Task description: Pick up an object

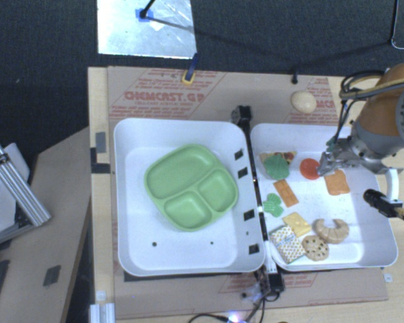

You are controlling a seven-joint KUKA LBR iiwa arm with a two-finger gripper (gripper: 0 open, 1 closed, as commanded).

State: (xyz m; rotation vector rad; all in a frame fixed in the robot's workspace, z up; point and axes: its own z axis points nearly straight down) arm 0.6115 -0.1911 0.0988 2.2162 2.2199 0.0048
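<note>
**Gripper low over the right bin**

You see the gripper (328,164) down in the right bin (380,247), touching or just above the red disc (309,169) beside the orange cracker (337,182). Whether it grasps anything, you cannot tell.

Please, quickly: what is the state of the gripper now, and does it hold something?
Gripper: above the right bin, beside the red slice; open or closed cannot be told.

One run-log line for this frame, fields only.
gripper: low in right bin | beside: red round piece, orange cracker | hold: none seen | green tray: left bin
</note>
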